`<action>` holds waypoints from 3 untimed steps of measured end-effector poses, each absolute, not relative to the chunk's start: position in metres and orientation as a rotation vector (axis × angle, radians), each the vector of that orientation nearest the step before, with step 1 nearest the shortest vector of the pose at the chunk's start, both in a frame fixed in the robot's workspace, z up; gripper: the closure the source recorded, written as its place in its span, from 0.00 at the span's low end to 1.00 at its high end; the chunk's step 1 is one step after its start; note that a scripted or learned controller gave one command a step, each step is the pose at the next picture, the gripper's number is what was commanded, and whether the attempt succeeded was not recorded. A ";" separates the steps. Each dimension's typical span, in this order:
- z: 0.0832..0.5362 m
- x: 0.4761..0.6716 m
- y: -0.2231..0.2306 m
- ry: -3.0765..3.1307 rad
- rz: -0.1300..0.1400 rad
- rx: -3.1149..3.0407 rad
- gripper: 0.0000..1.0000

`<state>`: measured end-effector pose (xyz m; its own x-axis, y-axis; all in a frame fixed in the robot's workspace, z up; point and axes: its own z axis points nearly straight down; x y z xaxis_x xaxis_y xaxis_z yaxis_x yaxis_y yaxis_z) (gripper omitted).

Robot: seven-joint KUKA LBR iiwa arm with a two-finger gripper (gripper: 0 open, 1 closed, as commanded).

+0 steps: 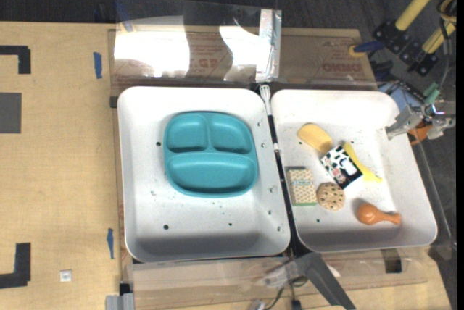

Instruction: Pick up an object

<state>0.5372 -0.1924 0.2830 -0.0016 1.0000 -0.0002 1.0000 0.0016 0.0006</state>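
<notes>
The right bin (406, 229) holds several small objects. A yellow oval piece (314, 136) lies near its middle. Below it, a black-and-white patterned box (339, 165) rests against a yellow bar (361, 164). A green-edged waffle-like rectangle (300, 185) and a round cookie (330, 196) lie side by side toward the front. An orange drumstick-shaped toy (375, 214) lies at the front right. My gripper (406, 124) is at the bin's right rim, apart from all the objects, with nothing seen in it.
The left bin (138, 214) holds a teal divided plate (211, 153). A clear plastic sheet (196, 48) stands behind the bins. Yellow and black equipment (420, 4) sits at the upper right, and the cardboard bench top (51, 171) stretches to the left.
</notes>
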 end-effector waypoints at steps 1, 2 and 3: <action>0.166 0.504 -0.158 2.038 -0.005 2.396 0.00; 0.097 0.543 -0.124 2.113 0.010 2.306 0.00; 0.102 0.540 -0.121 2.121 0.003 2.314 1.00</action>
<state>0.5403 -0.1212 0.1017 0.0869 0.9962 -0.0005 0.9962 -0.0869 0.0029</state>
